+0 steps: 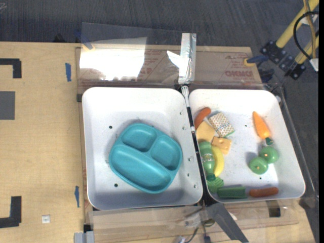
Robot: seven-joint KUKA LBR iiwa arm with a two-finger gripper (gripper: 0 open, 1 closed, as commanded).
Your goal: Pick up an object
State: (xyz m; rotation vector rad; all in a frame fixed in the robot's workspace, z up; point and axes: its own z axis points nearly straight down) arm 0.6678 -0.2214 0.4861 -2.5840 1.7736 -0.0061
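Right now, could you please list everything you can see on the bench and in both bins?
Bins: 2, white, side by side, left and right.
Divided plate: 1, teal, left bin.
Carrot: 1, orange, right bin, upper right.
Green apple: 1, right bin.
Green round toy: 1, beside the apple.
Sausage: 1, red-orange, near edge.
Cucumber: 1, dark green, near edge.
Banana: 1, yellow, left side.
Patterned packet: 1, white speckled, top of left-side pile.
Clear plastic sheet: 1, behind bins.

camera view: fixed overhead | slanted downward | both bins (96,135) in frame | moderate distance
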